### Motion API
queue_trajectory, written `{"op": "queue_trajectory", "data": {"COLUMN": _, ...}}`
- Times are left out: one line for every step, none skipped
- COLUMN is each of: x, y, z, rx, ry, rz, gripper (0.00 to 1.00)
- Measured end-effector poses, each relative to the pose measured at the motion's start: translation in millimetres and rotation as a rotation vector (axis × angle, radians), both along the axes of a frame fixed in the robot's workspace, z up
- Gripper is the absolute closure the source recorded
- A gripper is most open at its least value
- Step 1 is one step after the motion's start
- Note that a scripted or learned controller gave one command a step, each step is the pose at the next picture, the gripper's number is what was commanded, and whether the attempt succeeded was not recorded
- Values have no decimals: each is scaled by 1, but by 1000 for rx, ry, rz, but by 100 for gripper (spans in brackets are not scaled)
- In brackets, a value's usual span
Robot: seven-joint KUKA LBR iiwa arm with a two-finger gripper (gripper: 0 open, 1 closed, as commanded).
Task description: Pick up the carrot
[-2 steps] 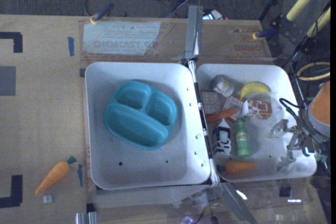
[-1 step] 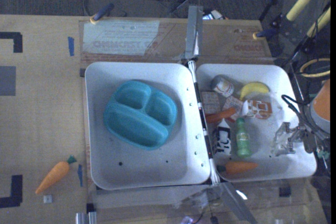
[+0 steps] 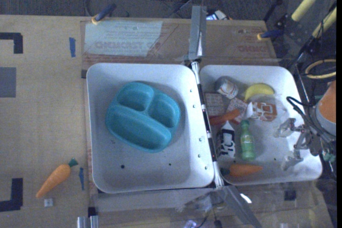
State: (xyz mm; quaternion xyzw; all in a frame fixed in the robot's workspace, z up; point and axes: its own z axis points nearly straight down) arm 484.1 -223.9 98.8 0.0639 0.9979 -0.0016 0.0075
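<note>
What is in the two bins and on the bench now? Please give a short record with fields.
left bin: white bin holding a blue divided plate
right bin: white bin with a banana, a can, a green bottle and a carrot near its front edge
second orange item: lies between the can and the bottle, partly covered, possibly another carrot
bench: a carrot outside the bins, at front left
gripper: over the right side of the right bin, apart from both carrots, holding nothing
</note>
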Motion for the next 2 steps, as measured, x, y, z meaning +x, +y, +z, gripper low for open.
{"op": "queue_trajectory", "data": {"x": 2, "y": 0, "z": 11, "rx": -2, "ry": -6, "rz": -1, "gripper": 100}}
{"op": "queue_trajectory", "data": {"x": 2, "y": 0, "z": 11, "rx": -2, "ry": -6, "rz": -1, "gripper": 0}}
